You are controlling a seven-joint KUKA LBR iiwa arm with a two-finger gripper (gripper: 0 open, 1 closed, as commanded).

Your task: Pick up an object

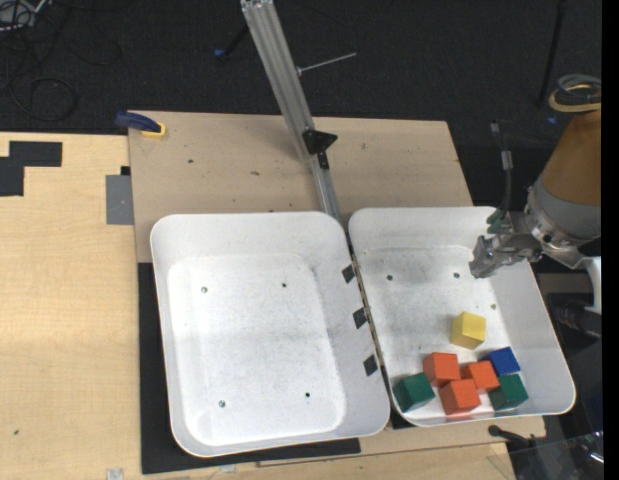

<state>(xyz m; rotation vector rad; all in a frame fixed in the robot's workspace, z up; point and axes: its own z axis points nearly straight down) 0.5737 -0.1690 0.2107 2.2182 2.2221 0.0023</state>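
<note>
Gripper [486, 258] hangs at the right bin's [409, 233] upper right edge, can't tell its state. Nearest block, yellow [469, 328], lies below it in frame; other blocks cluster lower right.

A robotics lab: a plywood bench [389, 158] carries two white bins [179, 238], bolted down and joined by black clips [359, 317]. An aluminium rail [284, 78] rises behind them, cables [29, 8] trail over the dark floor, and a clamp [141, 123] grips the bench edge.
</note>
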